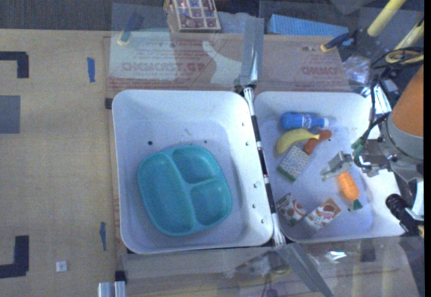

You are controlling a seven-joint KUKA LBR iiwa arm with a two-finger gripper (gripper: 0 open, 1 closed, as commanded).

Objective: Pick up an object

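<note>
Orange carrot [348, 186] is lying in the right bin [269, 154], just beside my gripper [335, 166]. I am hovering, fingers parted, approaching; next I am needing to descend squarely over it.

Lighting is bright, cool and bluish overall. The left bin [128, 120] shows a washed-out rim and a soft shadow along its inner wall at 12 o'clock. The clear panel [175, 53] at 12 o'clock carries pale glare that veils the print beneath. Focus is soft throughout; small items in the right bin [357, 104] lack crisp edges. The carrot [348, 186] casts faint shadow.
</note>
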